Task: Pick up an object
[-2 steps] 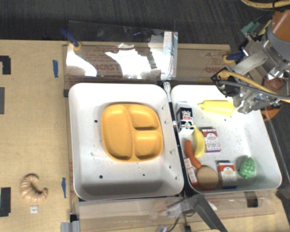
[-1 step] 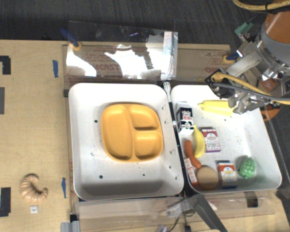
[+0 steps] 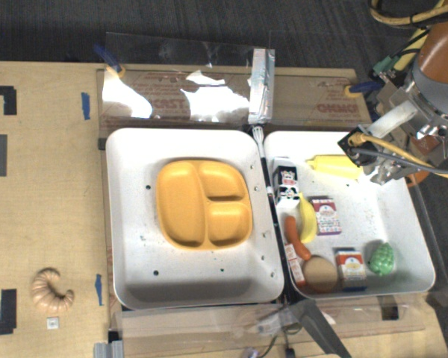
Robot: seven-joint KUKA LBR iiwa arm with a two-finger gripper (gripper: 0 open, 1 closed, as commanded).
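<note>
My arm reaches in from the right, and my fingers (image 3: 369,157) hang over the far right corner of the right bin (image 3: 412,222), just beside a yellow block (image 3: 333,167) that lies against the bin's far wall. I cannot tell whether my fingers are parted or closed, as the dark wrist parts and a yellow cable blur together there. Nothing shows between them.

The right bin carries most of the things. A small black-and-white carton (image 3: 286,183) lies near its left wall. Below it a banana (image 3: 307,219) lies lengthwise, touching a small red-and-white box (image 3: 325,215) on its right. An orange carrot (image 3: 295,239) slants just beneath the banana. Along the near edge sit a brown rounded object (image 3: 320,272), a second red-and-white box (image 3: 349,266) and a green knobbly ball (image 3: 382,259), side by side.

The left bin (image 3: 127,200) holds a yellow divided tray (image 3: 204,203), lying flat in its middle.

On the counter (image 3: 37,200), well apart from both bins at the near left, rests a tan curled object (image 3: 51,290).
</note>
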